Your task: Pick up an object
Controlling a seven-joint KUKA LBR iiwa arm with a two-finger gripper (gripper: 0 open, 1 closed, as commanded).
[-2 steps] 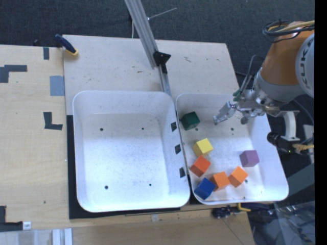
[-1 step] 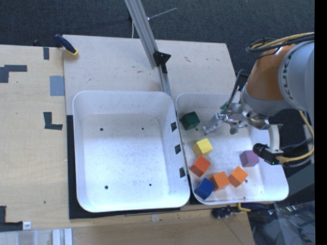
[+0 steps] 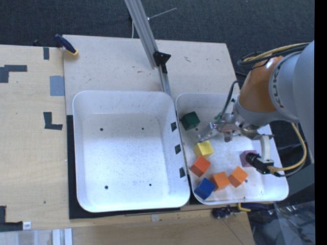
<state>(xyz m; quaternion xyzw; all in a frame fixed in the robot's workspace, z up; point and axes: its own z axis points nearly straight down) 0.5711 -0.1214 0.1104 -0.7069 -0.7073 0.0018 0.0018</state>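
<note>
Over in the right bin, the tool hangs just above the yellow cube, right of the green cube; whether it's wide or narrow, I cannot tell. Orange cubes and a blue cube sit nearer.

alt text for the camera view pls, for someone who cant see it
A grey and orange robot arm reaches from the right over the right white bin, its gripper above small blocks: green, yellow, three orange, blue and purple. The left white bin sits beside it.
</note>
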